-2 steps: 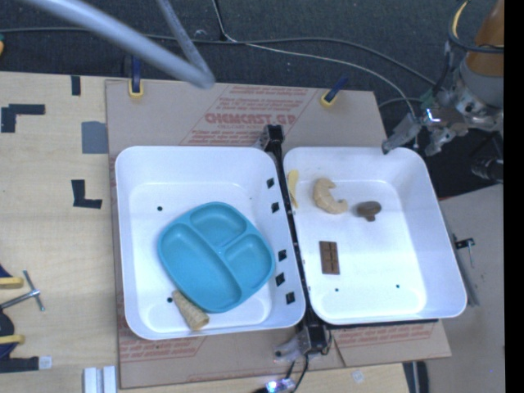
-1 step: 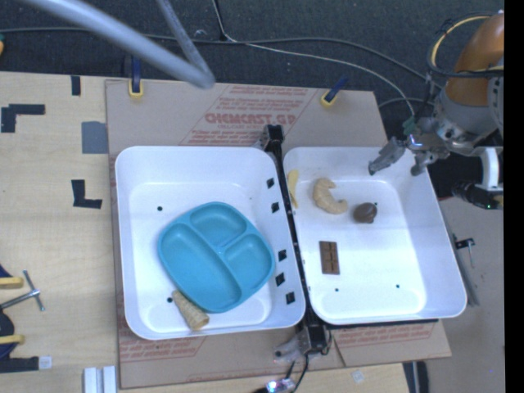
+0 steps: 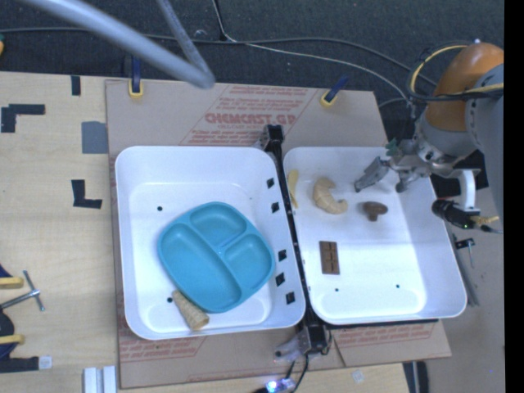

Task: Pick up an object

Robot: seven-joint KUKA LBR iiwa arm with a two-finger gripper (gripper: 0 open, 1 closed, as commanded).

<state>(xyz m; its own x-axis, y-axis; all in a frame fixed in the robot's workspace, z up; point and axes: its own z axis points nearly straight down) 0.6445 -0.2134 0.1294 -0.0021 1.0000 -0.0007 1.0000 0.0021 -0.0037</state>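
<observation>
My gripper (image 3: 383,178) hangs open over the right bin's (image 3: 426,301) far right part, its two grey fingers spread with nothing between them. Just below the left finger sits a small brown mushroom-shaped piece (image 3: 374,210). A pale croissant-shaped piece (image 3: 329,196) lies to its left, and a thin yellow strip (image 3: 292,189) rests against the bin's left wall. A dark brown chocolate bar (image 3: 328,257) lies flat near the bin's middle. In the left bin (image 3: 135,219) are a blue divided plate (image 3: 215,255) and a tan cone-like piece (image 3: 190,309) at its lower edge.
The arm's orange band (image 3: 467,84) and grey wrist sit at the right edge, beyond the right bin. A black divider clip row (image 3: 280,219) runs between the bins. Cables (image 3: 327,51) cross the dark floor behind the bench. A grey metal pole (image 3: 106,27) slants across the top left.
</observation>
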